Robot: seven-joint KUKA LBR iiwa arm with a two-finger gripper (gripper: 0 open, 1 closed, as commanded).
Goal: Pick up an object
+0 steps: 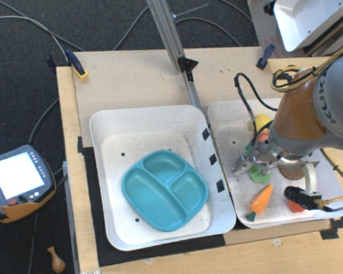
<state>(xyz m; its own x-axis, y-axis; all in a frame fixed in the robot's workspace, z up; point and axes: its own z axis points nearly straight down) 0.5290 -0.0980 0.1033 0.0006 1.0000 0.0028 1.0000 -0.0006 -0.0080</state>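
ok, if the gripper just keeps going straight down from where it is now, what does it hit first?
Most likely the green object lying on the floor of the right bin, directly under the gripper. The orange carrot lies nearer the camera, off that line. Depth is hard to judge from this slanted view.

Arm's gripper (250, 160) hangs low in the right bin (229, 129), right by a green piece (259, 175), with a toy carrot (261, 199) just below. Left bin (103, 129) holds a teal divided plate (164, 189).
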